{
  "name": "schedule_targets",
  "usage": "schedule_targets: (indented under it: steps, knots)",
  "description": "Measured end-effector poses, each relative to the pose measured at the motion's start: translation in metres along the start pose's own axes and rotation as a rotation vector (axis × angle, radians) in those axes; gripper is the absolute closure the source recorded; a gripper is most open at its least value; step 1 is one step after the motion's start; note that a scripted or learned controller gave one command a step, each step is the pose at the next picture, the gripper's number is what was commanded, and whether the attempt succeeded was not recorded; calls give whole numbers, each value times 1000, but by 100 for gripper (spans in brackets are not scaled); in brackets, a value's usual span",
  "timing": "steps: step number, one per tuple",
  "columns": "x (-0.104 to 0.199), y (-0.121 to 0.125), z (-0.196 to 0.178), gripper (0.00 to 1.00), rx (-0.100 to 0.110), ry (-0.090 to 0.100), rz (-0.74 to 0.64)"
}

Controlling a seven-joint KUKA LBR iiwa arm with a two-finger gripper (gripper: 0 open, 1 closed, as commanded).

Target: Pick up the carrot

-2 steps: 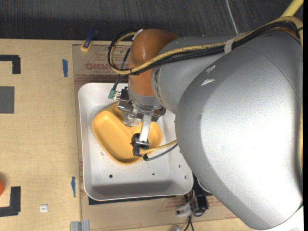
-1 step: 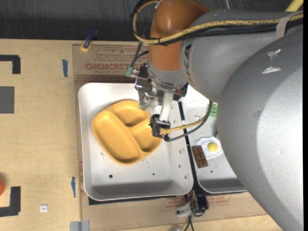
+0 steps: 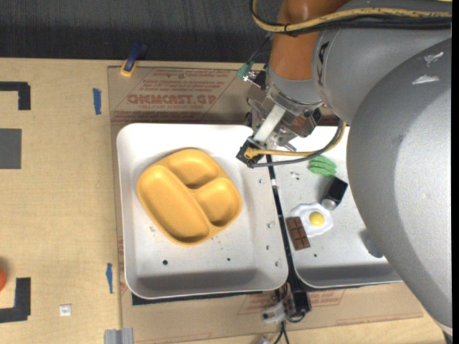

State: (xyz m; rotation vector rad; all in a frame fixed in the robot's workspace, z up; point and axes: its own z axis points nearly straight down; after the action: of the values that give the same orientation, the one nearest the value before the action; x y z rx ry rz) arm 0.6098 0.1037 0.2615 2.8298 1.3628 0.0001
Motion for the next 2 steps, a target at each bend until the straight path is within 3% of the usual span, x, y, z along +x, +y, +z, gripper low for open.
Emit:
schedule_targets:
  steps: [1,2]
  knots:
    - [2,-82,52,100,5,-3,151]
    - [9,-49,-9,100,1,0,211]
